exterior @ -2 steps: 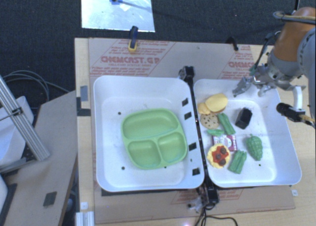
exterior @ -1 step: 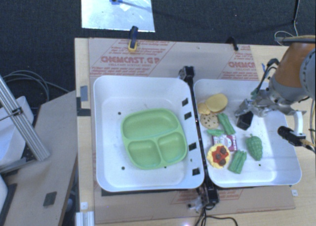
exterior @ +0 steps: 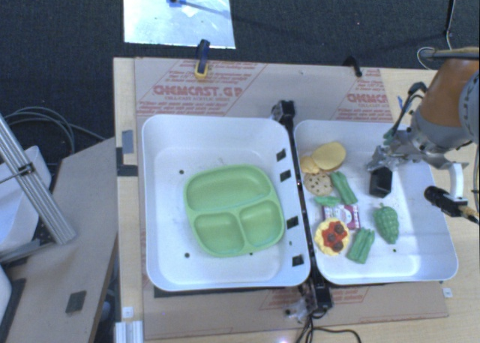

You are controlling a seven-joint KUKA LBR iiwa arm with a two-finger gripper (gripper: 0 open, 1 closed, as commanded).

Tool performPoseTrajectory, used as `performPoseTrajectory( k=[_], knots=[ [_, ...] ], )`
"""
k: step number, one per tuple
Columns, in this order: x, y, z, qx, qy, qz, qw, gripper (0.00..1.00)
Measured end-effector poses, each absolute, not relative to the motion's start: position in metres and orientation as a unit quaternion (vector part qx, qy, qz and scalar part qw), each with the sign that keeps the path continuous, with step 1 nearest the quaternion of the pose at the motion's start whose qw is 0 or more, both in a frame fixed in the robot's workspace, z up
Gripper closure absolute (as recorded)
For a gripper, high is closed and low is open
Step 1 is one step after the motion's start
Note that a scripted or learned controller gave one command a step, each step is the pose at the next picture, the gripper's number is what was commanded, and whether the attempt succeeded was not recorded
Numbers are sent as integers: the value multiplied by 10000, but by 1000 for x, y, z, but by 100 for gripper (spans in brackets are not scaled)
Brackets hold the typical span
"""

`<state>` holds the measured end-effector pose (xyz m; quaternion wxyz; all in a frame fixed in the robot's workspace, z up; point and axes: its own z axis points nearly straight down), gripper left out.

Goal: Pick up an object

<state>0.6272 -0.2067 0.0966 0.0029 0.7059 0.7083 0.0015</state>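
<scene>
The hand [exterior: 381, 173] hangs over the far part of the right bin [exterior: 435, 270], close to the bin's right wall. It looks dark and small from up here, and I cannot tell if it is pinched together or spread apart. Nothing shows in its grip. The grey arm [exterior: 450, 109] with its orange band comes in from the right.

The toys lie in the right bin. A bumpy green toy [exterior: 387, 223] sits just in front of the hand, toward the near edge of the bin. A green pea pod [exterior: 361, 245] lies near the bumpy toy, closer to the near edge. A small pizza [exterior: 332, 236] with red dots is next to the pea pod, on the side of the left bin. A red and white packet [exterior: 343, 216] touches the pizza. A long green stick [exterior: 344, 187] lies between the packet and the hand. A brown cookie [exterior: 319, 183] and a yellow chip [exterior: 329, 156] sit by the bin's left wall.

The left bin [exterior: 165, 184] holds a light green plate [exterior: 234, 209] with three parts.

Both bins sit on a desk [exterior: 225, 90] with red letters on it. The floor [exterior: 60, 19] is dark.
</scene>
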Motion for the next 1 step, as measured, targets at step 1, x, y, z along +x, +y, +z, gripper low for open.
performPoseTrajectory(
  k=[1],
  knots=[
    [645,-144,197,7033,7109,46,50,100]
  ],
)
